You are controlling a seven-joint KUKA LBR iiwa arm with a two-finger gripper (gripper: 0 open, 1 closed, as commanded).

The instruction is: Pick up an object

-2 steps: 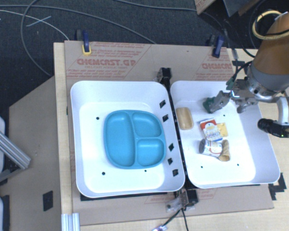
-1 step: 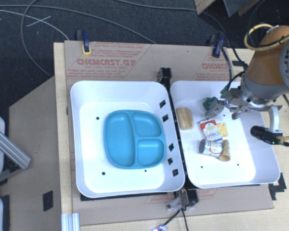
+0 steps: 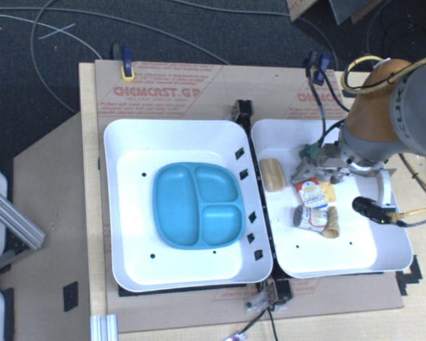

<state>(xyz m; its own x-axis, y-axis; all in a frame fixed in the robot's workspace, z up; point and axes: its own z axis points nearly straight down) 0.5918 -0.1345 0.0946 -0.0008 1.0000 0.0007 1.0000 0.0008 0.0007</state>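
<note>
1. From my remote station I looked down at a slant on a counter (image 3: 163,84) topped with a pale brown board carrying red print.
2. Two shallow white bins sat side by side on it, their inner rims touching.
3. The left bin (image 3: 128,141) held a light blue divided plate (image 3: 197,204) with three compartments, lying flat near the bin's middle.
4. The right bin (image 3: 355,251) held the things I could pick.
5. A tan block (image 3: 271,174) lay near that bin's left wall, apart from the rest.
6. A small white packet with red and yellow print (image 3: 314,193) lay near the bin's middle.
7. Just below it a grey crumpled wrapper (image 3: 311,217) lay touching a brown cork-shaped piece (image 3: 331,223) on its right.
8. The arm (image 3: 383,119), grey with an orange band, reached in from the right over the right bin's upper half.
9. The claw (image 3: 314,168) sat low over the bin, just above the upper edge of the white packet and to the right of the tan block.
10. I could not tell whether the claw was apart or together, and I saw nothing held in it.
11. A blue and yellow clamp (image 3: 127,61) gripped the counter's far left corner.
12. Thin cables (image 3: 71,20) trailed across the dark floor beyond it.
</note>
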